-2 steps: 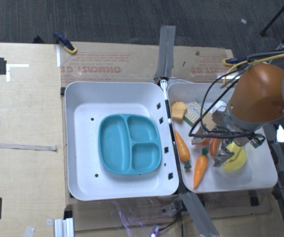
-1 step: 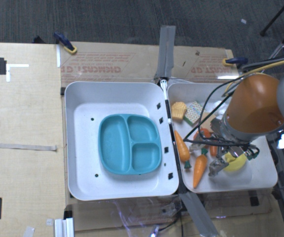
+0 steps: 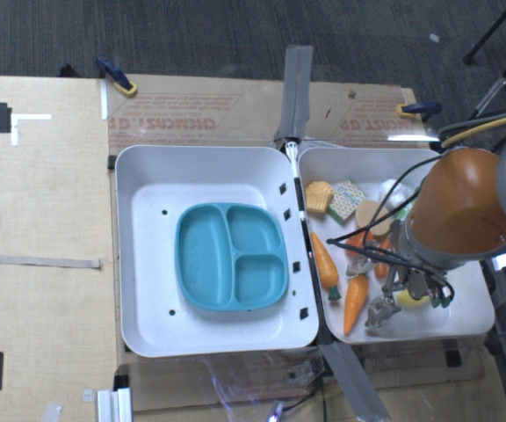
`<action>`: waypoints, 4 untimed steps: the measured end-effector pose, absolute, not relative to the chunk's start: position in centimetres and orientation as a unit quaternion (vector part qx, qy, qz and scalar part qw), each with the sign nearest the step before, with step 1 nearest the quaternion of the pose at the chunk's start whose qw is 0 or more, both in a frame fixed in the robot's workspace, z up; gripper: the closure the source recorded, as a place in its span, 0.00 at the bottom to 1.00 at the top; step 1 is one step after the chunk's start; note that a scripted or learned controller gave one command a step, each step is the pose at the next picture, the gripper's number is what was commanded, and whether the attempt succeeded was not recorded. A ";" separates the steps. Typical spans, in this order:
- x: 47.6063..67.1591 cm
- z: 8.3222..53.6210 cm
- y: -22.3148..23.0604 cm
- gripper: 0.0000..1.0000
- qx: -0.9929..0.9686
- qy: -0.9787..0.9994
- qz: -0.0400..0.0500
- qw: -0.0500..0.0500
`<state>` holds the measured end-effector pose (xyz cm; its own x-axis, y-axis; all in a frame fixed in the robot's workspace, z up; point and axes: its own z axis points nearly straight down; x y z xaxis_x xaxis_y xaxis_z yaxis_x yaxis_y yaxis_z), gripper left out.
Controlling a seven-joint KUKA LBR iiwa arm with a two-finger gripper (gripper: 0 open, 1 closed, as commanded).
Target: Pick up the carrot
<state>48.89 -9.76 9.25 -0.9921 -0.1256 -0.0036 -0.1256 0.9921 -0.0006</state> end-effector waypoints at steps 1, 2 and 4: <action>50.0 9.2 -10.2 0.00 0.156 0.988 0.000 0.001; 50.2 10.2 -10.4 1.00 0.155 0.988 -0.001 0.004; 47.9 9.2 -9.5 0.00 0.264 0.964 0.000 0.001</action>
<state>47.89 -9.50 9.22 -0.8604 0.5097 -0.0021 0.5097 0.8604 0.0011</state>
